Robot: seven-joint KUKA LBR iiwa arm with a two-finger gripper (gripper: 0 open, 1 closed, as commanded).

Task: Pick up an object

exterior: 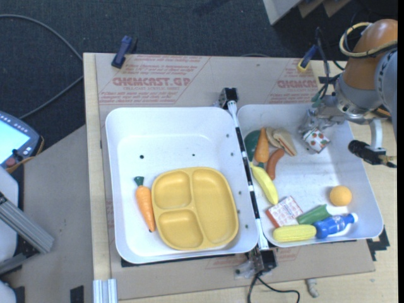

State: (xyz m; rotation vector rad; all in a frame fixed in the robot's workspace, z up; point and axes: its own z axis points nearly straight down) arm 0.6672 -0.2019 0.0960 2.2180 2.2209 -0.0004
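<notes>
My gripper [317, 129] hangs over the back of the right bin [369, 197], with the grey arm and its orange band coming in from the upper right. A small white cube with red marks [316, 141] sits tilted at the fingertips, gripped between them. Lower in the same bin lie a yellow banana [264, 184], an orange carrot-like piece [262, 146], a sausage [274, 162], a bread-like piece [281, 141], an orange ball [340, 196], a blue bottle [334, 225], a corn cob [293, 233], a green piece [314, 214] and a red-and-white packet [285, 211].
The left bin [126, 131] holds a yellow divided tray [192, 207] and a carrot [145, 206] beside it. A black divider clamp [229, 96] joins the bins at the back. Bare bin floor lies around the gripper at the right bin's back right.
</notes>
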